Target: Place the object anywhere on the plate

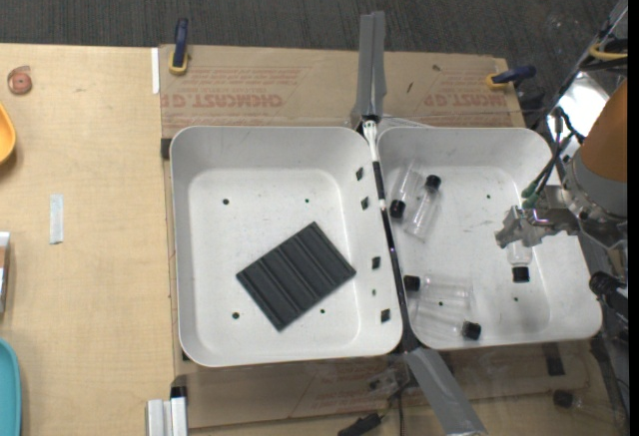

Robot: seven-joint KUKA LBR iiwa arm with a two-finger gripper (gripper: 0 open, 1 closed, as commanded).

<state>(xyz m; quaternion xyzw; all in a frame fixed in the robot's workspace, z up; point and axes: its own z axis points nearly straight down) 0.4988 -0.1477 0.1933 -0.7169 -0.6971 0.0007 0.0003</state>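
A dark ribbed rectangular plate [296,274] lies at a slant on the floor of the left bin [200,224]. Several clear vials with black caps lie in the right bin [479,150]: two near its left wall [424,205], [397,197] and one at the front [451,302]. My gripper [516,236] hangs over the right side of the right bin. A small clear vial with a black cap [519,264] sits just under it, touching or very close; I cannot tell which.
A metal divider [371,75] runs between the two bins. Cardboard [260,90] lies behind them, held by clamps [180,45], [509,78]. The wooden bench [80,224] stretches to the left, with small items at its far edge.
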